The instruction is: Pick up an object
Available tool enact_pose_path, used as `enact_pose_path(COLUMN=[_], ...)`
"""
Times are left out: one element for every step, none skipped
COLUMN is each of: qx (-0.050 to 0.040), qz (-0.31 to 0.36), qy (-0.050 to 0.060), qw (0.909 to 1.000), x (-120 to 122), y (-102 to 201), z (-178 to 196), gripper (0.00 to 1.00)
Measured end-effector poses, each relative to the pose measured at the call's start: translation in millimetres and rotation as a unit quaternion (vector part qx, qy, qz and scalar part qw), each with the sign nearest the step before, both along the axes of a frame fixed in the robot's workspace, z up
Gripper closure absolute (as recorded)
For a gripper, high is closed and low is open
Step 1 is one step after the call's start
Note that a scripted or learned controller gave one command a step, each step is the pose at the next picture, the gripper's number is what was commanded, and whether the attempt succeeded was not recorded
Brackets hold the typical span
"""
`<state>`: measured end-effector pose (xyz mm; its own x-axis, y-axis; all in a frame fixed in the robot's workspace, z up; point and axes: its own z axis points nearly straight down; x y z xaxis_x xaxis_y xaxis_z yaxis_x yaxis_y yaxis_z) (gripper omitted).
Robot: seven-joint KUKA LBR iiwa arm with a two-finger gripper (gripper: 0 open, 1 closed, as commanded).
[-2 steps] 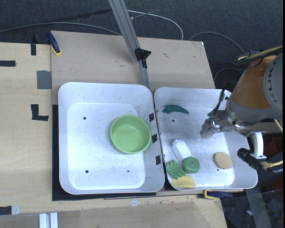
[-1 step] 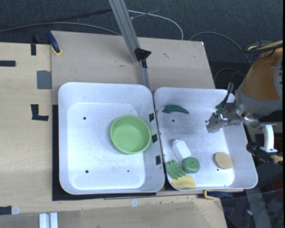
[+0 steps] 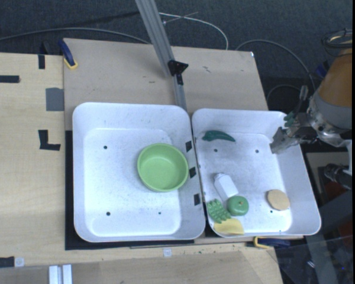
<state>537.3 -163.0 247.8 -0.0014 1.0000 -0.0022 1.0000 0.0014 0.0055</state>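
My gripper (image 3: 282, 141) hangs over the right rim of the right bin (image 3: 302, 182), its dark fingers pointing down and left, with nothing seen between them. In that bin lie a dark green curved piece (image 3: 218, 136) near the back, a white bottle (image 3: 226, 187) in the middle, a green round knob-like object (image 3: 238, 205), a green ridged piece (image 3: 216, 210), a yellow piece (image 3: 232, 226) at the front edge, and a tan round disc (image 3: 278, 199) at the front right. A light green bowl (image 3: 162, 167) sits in the left bin (image 3: 94, 176).
A grey pole (image 3: 157, 31) slants down from the top to the seam between the bins. Cables (image 3: 207, 28) trail on the dark floor behind the bench. The wooden bench top (image 3: 23, 158) stretches to the left.
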Motion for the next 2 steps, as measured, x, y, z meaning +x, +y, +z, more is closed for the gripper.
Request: enact_pose_path(qx=[0.0021, 0.0019], qz=[0.003, 0.003], qy=[0.003, 0.003], qw=[1.0, 1.0], x=[17, 38], y=[62, 110], z=[-2, 3], gripper=[1.0, 1.0])
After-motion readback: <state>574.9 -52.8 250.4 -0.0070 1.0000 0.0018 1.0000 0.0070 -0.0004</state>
